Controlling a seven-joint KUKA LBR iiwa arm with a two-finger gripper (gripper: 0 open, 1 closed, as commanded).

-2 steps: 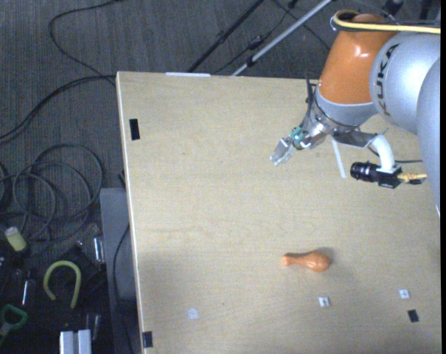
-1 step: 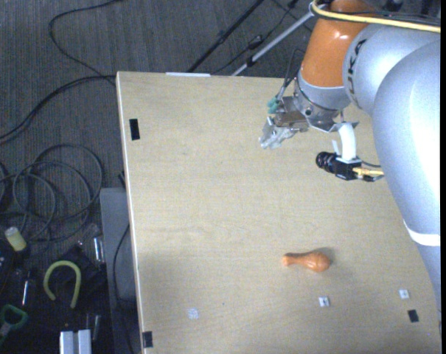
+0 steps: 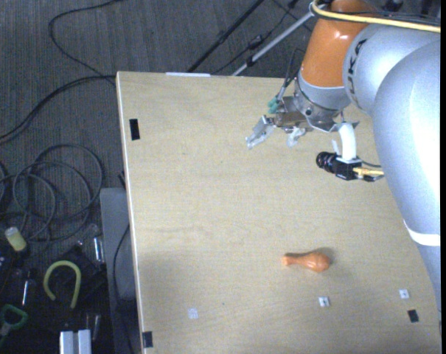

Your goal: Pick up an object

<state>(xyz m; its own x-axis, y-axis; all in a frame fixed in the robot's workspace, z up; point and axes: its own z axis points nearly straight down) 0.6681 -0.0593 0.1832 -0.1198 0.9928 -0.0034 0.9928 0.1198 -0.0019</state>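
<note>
While spread wide and empty, move pincer (image 3: 276, 134) nearward over the orange object (image 3: 308, 261) on the surface (image 3: 208, 220); close across its thin neck.

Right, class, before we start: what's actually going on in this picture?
A grey robot arm with an orange band reaches in from the right over a tan board. Its gripper hangs over the upper part of the board with nothing between its fingers. The likely thing to pick up, a small orange pear-shaped object, lies alone lower down the board, well apart from the gripper. No grasp has been made yet. Cables lie on the floor to the left.
</note>
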